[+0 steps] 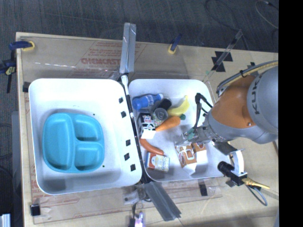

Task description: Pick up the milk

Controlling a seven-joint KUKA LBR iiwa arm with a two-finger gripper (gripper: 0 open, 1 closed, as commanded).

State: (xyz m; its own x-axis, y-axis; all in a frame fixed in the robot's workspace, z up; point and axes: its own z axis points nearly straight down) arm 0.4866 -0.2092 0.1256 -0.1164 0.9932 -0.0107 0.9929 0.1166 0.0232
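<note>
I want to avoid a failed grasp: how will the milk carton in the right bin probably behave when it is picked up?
The milk carton looks like thin cardboard, so it is probably light and may dent if squeezed hard. It lies flat on a broad face, so rolling seems unlikely. A second carton lies nearby and could be nudged.

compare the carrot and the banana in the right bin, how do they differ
The carrot is orange, straight and tapered; the banana is yellow and curved. The carrot lies nearer the bin's middle; the banana sits closer to the far wall. Both are in the right bin, close together.
</note>
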